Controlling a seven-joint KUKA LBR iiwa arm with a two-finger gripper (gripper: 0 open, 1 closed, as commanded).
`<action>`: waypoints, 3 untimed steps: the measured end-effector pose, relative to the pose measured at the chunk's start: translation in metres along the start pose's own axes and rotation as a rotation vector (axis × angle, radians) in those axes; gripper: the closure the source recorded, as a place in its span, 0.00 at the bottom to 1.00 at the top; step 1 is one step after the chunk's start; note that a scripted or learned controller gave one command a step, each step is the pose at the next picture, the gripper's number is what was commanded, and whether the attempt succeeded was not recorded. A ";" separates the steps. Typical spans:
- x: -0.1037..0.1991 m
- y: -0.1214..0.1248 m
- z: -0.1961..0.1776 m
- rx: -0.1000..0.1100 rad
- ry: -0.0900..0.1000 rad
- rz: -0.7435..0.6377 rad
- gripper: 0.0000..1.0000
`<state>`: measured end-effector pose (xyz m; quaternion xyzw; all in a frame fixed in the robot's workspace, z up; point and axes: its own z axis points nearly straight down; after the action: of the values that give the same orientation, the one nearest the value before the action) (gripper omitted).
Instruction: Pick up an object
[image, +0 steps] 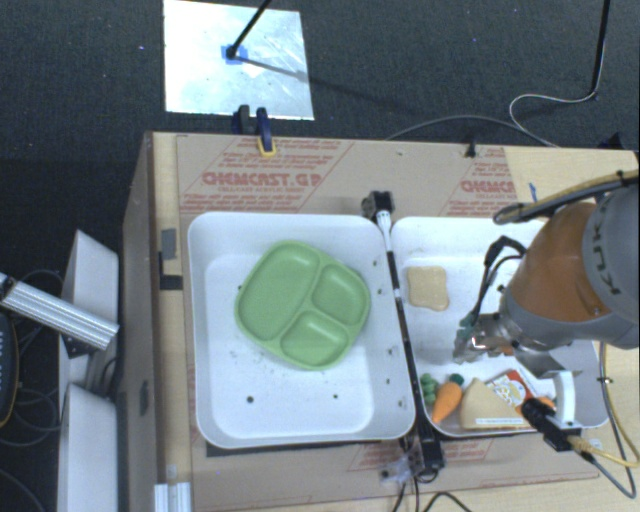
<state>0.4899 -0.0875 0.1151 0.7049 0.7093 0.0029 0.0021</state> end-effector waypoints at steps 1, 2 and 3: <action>0.000 0.000 0.000 0.000 0.000 0.000 0.00; -0.005 -0.004 0.031 0.007 -0.001 0.006 0.00; -0.005 -0.003 0.021 0.005 -0.001 0.003 1.00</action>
<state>0.4874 -0.0925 0.0942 0.7061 0.7081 0.0009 0.0004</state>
